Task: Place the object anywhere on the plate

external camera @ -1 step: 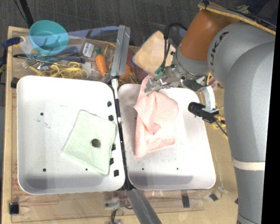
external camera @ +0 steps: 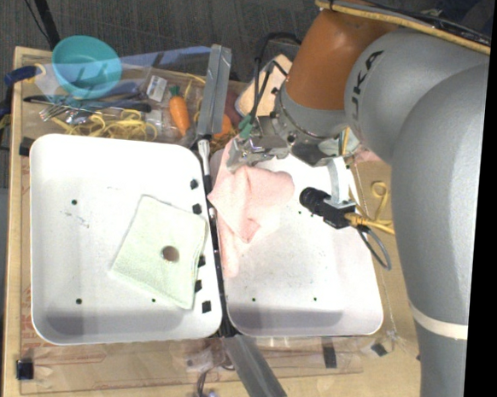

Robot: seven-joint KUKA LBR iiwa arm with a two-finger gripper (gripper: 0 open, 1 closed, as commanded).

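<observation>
bins (external camera: pixel 68 308): white, dark dots | cloth (external camera: pixel 248 204): pale pink | square plate (external camera: pixel 154 259): pale green, small brown spot (external camera: pixel 170 253) | bowl (external camera: pixel 86 65): turquoise | carrot (external camera: pixel 179 113): orange | arm (external camera: pixel 424 147): grey, orange band | surface (external camera: pixel 132 373): light wood

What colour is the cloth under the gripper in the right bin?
Pale pink cloth, draped over the bin's left wall, seen clearly in the camera view.

Arm (external camera: pixel 422 164): big, round, smooth, grey.
Band (external camera: pixel 328 58): wide and orange, above the wrist.
Letters (external camera: pixel 364 74): dark, on the grey shell.
Claw (external camera: pixel 257 143): shiny metal, with a bit of green.
Cable (external camera: pixel 375 225): thin, yellow.
</observation>
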